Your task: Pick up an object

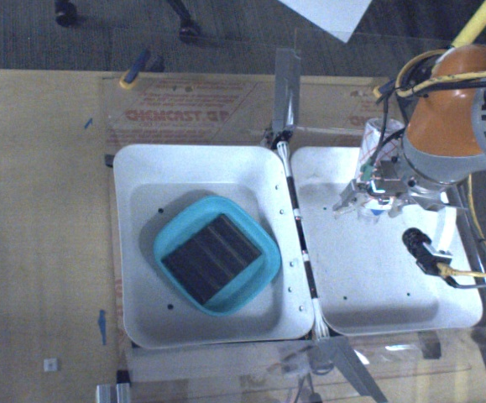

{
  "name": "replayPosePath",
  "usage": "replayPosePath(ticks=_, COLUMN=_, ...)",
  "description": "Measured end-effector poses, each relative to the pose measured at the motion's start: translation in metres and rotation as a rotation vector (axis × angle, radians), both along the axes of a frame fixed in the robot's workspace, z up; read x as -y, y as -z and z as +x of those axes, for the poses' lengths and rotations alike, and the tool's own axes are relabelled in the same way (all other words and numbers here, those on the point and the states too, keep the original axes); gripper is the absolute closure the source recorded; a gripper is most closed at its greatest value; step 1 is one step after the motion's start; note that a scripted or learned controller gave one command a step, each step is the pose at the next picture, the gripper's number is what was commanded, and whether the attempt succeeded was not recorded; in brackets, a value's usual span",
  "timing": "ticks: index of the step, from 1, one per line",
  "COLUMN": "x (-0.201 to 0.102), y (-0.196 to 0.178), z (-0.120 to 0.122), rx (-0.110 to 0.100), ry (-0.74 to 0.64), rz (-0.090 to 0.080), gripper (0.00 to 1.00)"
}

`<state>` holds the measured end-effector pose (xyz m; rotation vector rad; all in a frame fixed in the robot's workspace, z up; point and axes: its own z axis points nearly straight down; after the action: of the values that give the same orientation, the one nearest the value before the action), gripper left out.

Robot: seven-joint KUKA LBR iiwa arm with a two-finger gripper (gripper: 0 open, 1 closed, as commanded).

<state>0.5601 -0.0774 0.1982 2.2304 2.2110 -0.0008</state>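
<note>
A light blue dish (259, 240) lies in the left bin (133, 183), turned at an angle. A dark ridged rectangular block (211, 257) rests inside the dish. My gripper (370, 206) hangs over the upper middle of the right bin (377, 300), well to the right of the dish and apart from it. Its fingers (344, 203) look spread open, and a small blue and white spot sits between them; I cannot tell whether that is an object.
A metal divider post (286, 91) stands at the back between the two bins. A black connector (421, 248) on a yellow cable (469, 275) hangs over the right bin's right side. The orange wrist band (444, 124) is above the bin's back right corner.
</note>
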Motion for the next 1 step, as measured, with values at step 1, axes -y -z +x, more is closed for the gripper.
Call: replayPosePath(ticks=1, x=0.0850, y=0.0184, z=0.0893, rx=-0.001, ry=-0.073, rz=0.000, gripper=0.00)
